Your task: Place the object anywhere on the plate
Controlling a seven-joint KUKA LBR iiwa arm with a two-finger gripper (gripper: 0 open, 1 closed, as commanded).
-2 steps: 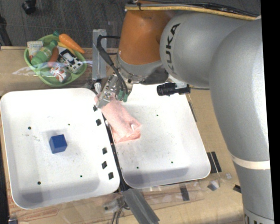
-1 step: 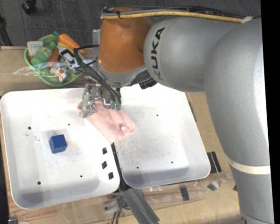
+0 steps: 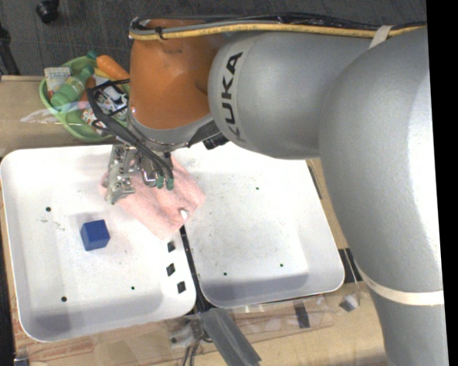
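Observation:
A small blue cube (image 3: 94,234) lies on the floor of the left bin (image 3: 31,229), left of its middle. A pink, flat, square plate (image 3: 167,205) rests tilted at the left bin's right side, with one corner over the seam between the two bins. My gripper (image 3: 138,184) hangs over the plate's upper left edge, up and to the right of the cube and well apart from it. Its fingers (image 3: 117,185) stand open with nothing between them. The orange wrist band (image 3: 169,81) and the grey arm cover the back of both bins.
A green bowl (image 3: 67,122) with several small items stands on the bench behind the left bin's back left corner. The right bin (image 3: 263,238) lies beside the left one, partly under the arm. Wooden bench edge runs along the front.

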